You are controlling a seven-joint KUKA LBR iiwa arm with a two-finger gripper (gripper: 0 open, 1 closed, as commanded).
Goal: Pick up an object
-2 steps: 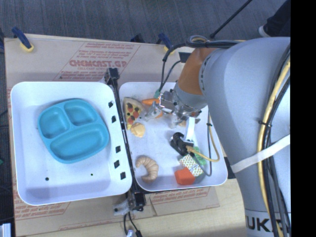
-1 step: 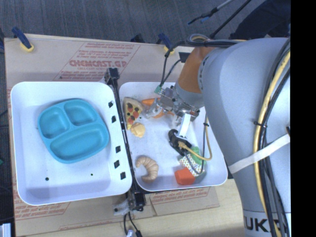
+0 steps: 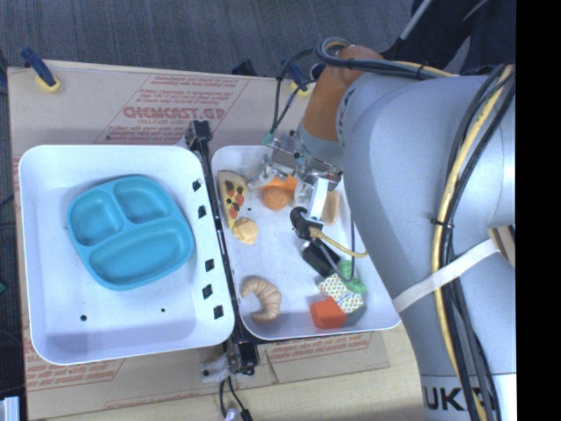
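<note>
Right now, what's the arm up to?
The gripper is down at the upper end of the right bin, close over an orange toy. Nothing is visibly held. The pizza slice, croissant and red block lie loose in that bin. The blue plate sits alone in the left bin.

A flat toy pizza slice, tan with red and dark dots (image 3: 232, 196), lies lengthwise beside the left wall of the right white bin (image 3: 280, 257). Just to its right sits a rounded orange plastic fruit (image 3: 279, 193). A small pale yellow lump (image 3: 245, 231) lies at the slice's near end. Toward the front, a curved tan toy croissant (image 3: 263, 297) lies on its side. In the front right corner, a red-orange block (image 3: 328, 313) sits against a green-and-white patterned cube (image 3: 341, 292).
</note>
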